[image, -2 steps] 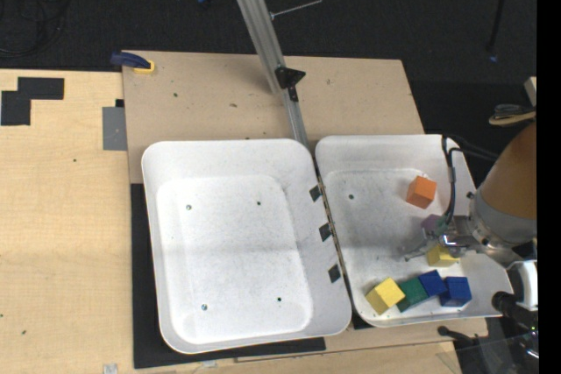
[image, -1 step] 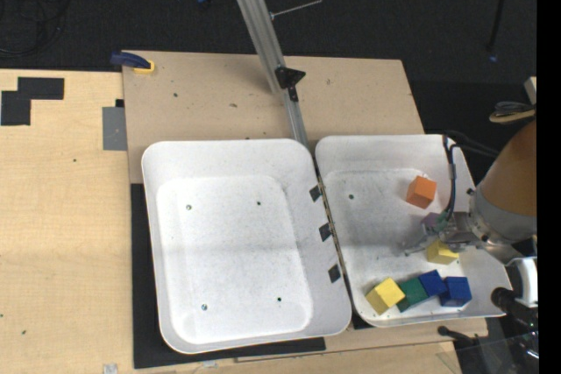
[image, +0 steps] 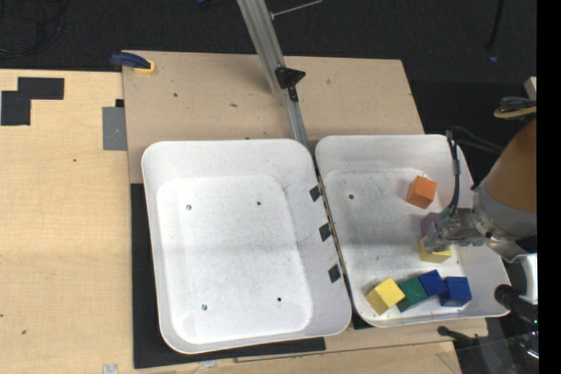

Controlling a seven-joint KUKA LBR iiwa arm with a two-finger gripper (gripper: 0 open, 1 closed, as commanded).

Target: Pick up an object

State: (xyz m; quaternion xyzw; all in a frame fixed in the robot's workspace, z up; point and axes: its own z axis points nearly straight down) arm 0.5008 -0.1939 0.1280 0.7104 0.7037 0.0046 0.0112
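End effector (image: 441,234) is hovering low in the right bin (image: 368,155) over a yellowish block (image: 435,254), grip state impossible to tell, apparently reaching to pick; next it is needing a clean close and lift.

Even overhead light fell on the bench (image: 351,92), the white bins (image: 232,245) glowed bright without harsh glare, soft shadows sat under their rims, the background stayed dark, the picture looked slightly grainy and soft.
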